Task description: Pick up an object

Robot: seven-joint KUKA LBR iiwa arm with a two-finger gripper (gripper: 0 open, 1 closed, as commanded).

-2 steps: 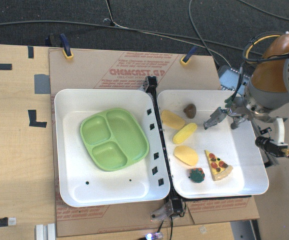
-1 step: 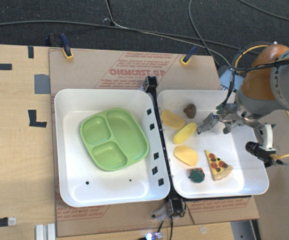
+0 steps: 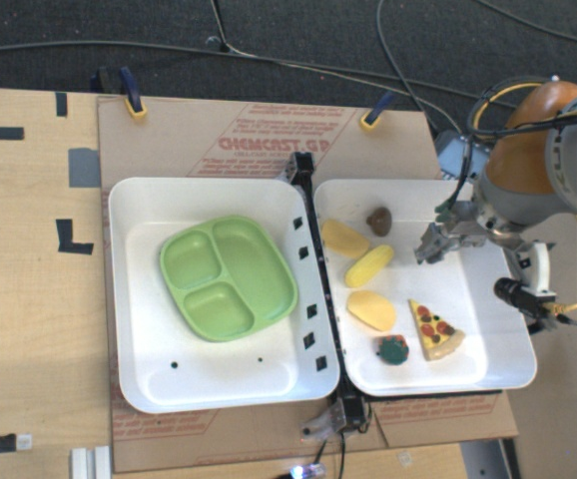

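Corn (image 3: 369,264), the nearest likely object, lies in the right bin (image 3: 488,372), near its middle, tilted, with a yellow piece (image 3: 343,238) just above it and another yellow piece (image 3: 371,310) just below; a brown lump (image 3: 379,221) sits toward the bin's far side, a pizza slice (image 3: 436,330) and a small green and red piece (image 3: 394,349) toward the near side; the left bin (image 3: 129,367) holds a green tray (image 3: 229,277).

From the camera view, the claw (image 3: 430,245) hangs over the right part of the right bin, to the right of the corn and apart from it, with bare white floor between them; the brown lump is up and to its left, about as close; nothing shows between its tips, and how far they are parted I cannot tell, since they read as one dark cluster.

The step looks to be the approach, with no grasp made; the next move probably calls for shifting left over one item, settling the tips either side of it, then closing; the corn's rounded form may roll from a glancing close.
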